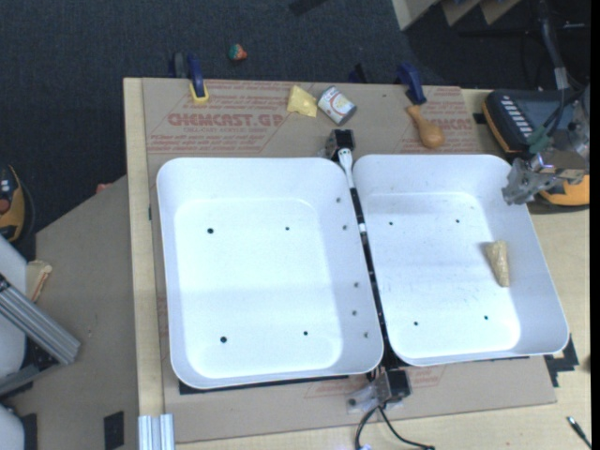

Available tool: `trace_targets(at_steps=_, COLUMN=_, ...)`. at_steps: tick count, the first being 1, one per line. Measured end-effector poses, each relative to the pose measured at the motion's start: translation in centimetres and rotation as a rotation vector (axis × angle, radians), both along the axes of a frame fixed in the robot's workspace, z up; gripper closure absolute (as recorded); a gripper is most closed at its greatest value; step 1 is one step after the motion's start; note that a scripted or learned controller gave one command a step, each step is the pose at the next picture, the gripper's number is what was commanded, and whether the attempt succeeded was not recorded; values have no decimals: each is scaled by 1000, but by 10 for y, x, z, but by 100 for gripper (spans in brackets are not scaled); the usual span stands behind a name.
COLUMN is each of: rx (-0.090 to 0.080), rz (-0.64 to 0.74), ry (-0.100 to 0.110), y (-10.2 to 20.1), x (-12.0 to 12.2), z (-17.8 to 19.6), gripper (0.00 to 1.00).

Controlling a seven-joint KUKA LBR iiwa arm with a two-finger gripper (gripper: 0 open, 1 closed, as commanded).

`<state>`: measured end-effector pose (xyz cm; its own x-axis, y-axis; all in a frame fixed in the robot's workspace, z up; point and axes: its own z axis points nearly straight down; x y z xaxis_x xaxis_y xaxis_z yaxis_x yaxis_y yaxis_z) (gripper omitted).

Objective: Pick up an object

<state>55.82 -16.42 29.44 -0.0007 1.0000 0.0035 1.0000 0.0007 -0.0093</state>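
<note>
Camera view, one item logged: a small tan lump (499, 262) lay in the right bin (441, 340), near that bin's right wall and about midway along it, apart from anything else. It looked elongated and irregular, thicker at the lower end. By its size it was probably light, and its rough shape suggested it was neither slippery nor fragile, though its stiffness could not be told. The best hold seemed to be across its narrow width, near the middle.

Gripper (521, 186): at the right bin's upper right corner, over the rim, above the lump and clear of it. Nothing showed in it; whether it was open or closed could not be told.

Left bin (187, 279): touching the right bin along one side.
</note>
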Motion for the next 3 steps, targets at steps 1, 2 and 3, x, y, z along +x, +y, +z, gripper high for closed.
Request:
trace_targets(at_steps=1, rx=2, rz=17, ry=-14, y=153, x=33, z=18, gripper=100)
trace_targets(at_steps=2, rx=-10, rz=-9, ry=-17, y=49, x=44, z=56, gripper=100)
trace_targets(at_steps=3, rx=2, rz=11, ry=1, y=174, x=40, z=-46, gripper=100)
